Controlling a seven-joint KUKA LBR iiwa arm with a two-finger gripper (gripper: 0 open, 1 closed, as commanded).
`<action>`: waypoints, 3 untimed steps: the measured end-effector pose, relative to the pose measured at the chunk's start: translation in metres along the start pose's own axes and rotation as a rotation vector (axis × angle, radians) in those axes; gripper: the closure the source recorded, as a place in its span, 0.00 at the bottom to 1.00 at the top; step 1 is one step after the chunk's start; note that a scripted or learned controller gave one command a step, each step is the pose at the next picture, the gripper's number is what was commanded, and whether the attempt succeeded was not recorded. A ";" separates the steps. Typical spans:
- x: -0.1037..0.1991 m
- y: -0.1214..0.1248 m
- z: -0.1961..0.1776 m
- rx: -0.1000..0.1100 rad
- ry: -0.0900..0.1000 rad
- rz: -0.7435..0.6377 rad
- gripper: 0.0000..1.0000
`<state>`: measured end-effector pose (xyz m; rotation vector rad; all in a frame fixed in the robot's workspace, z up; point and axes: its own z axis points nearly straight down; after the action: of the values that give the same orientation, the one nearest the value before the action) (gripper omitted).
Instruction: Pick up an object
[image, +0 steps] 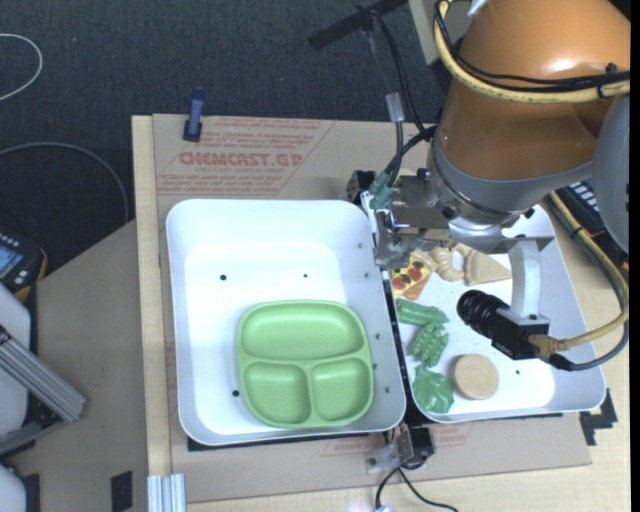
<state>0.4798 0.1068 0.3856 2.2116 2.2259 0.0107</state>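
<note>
grey arm with orange band low over right white bin (570, 390), gripper (440, 245) hidden under wrist, grip state can't tell, pale green divided plastic tray (303, 362) in left white bin (200, 300), green toy pieces (428, 345) and round tan disc (475, 377) in right bin

Robot lab: bench (260, 160) (cardboard-topped), loose cables (590, 335).

Green divided tray (304, 362) lying in the left white bin (200, 250). Green leafy pieces (428, 345), tan round disc (475, 377) in the right bin (570, 395). Arm (530, 100) hanging above these.
</note>
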 end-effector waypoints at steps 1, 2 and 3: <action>-0.003 0.000 -0.007 0.004 -0.002 0.005 1.00; -0.003 0.001 -0.017 0.002 -0.003 0.004 1.00; -0.002 0.001 -0.027 0.000 -0.003 0.004 1.00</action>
<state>0.4811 0.1044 0.4131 2.2140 2.2200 0.0076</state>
